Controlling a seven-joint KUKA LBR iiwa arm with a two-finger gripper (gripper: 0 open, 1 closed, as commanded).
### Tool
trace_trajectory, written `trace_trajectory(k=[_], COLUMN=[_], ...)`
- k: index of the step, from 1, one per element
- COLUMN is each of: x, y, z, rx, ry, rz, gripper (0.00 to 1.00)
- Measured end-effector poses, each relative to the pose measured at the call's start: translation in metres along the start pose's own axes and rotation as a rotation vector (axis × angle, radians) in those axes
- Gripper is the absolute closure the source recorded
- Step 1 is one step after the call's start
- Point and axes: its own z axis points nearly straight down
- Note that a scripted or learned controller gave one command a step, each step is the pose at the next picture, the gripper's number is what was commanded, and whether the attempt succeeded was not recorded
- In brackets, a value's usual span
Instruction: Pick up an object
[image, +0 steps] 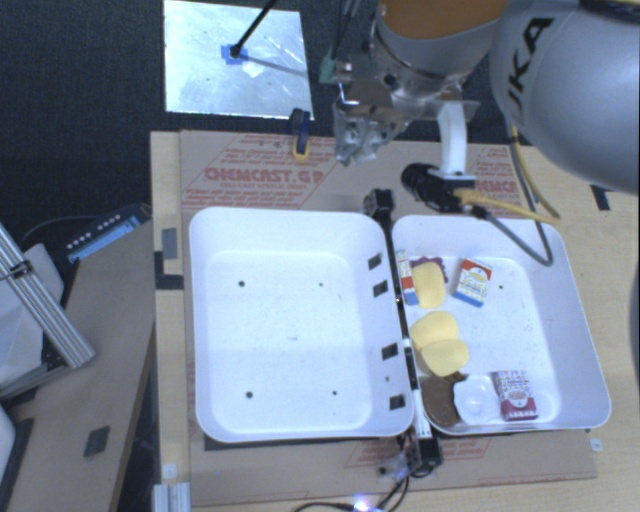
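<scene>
The left bin (280, 330) lies on the desk (120, 330) with bare white floor showing. A row of black clips (385, 320) runs down the seam where it meets the right bin (570, 320).

In the right bin, the things crowd toward the seam. A pale yellow piece (429, 284) sits near the top, partly over a small printed packet (405, 278) at the bin's left wall. Just right of it lies a small red-and-white carton (472, 282), tilted. Lower down are two round yellow pieces (438, 340), overlapping. Below them a brown disc (438, 398) touches a white cup (474, 402), and a red-and-white packet (515, 394) lies just beside the cup.

The gripper (362, 140) hangs above the far edge of the desk, behind both bins and well apart from the objects; whether its grasp is open or closed cannot be told.
</scene>
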Motion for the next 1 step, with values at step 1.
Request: trace_trajectory(k=[1], x=[-0.0927], y=[0.0223], z=[-0.1031], rx=[0.001], ry=[-0.011], rz=[0.024], gripper=[1.00])
